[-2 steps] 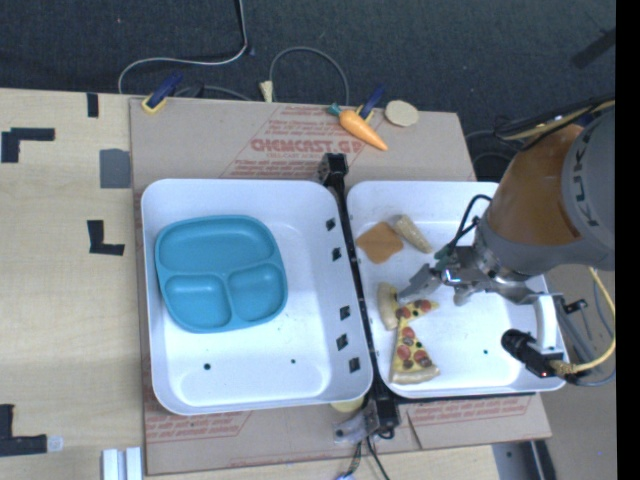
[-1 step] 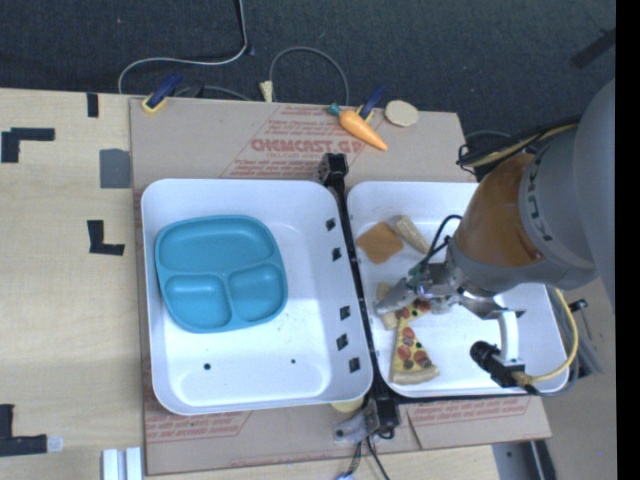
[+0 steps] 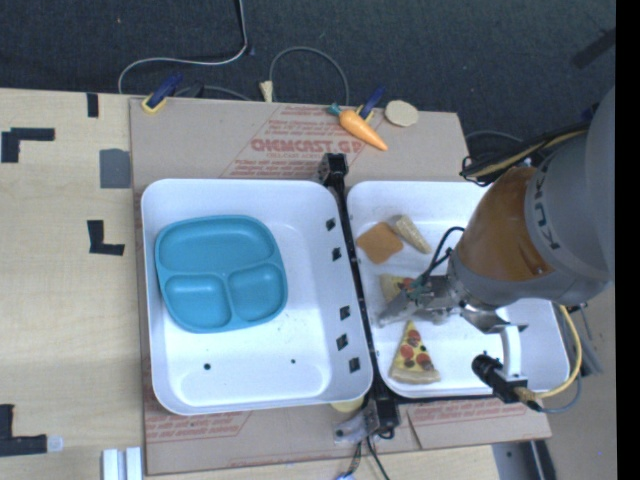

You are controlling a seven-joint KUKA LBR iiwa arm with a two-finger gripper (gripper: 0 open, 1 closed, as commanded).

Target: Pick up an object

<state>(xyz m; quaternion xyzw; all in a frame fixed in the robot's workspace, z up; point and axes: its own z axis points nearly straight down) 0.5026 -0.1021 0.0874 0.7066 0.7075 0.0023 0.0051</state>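
Nearest the lower edge, at about five o'clock of the bench, the pizza slice [image 3: 414,356] lies flat on the floor of the right bin [image 3: 560,343], crust toward the front wall. It looks like a light, rigid toy, thin and probably smooth, so it may skid away if pinched carelessly; a hold across its two long edges seems the safest. Just above it, toward the bin's middle, the gripper [image 3: 392,310] points to nine o'clock, its two slim fingers pressed nearly together with nothing visibly caught between them. The tips sit over a small greenish piece [image 3: 398,288], partly hidden, so what it is cannot be told. Farther back, around twelve o'clock in that bin, an orange-brown square [image 3: 379,241] and a pale wedge [image 3: 411,232] lie touching each other; both look stiff and light too. At nine o'clock the left bin [image 3: 170,373] holds a blue divided plate [image 3: 220,273], lying flat. Farthest off, beyond both bins at twelve o'clock, a toy carrot [image 3: 361,129] and a tan disc [image 3: 402,114] rest on the cardboard [image 3: 230,138].
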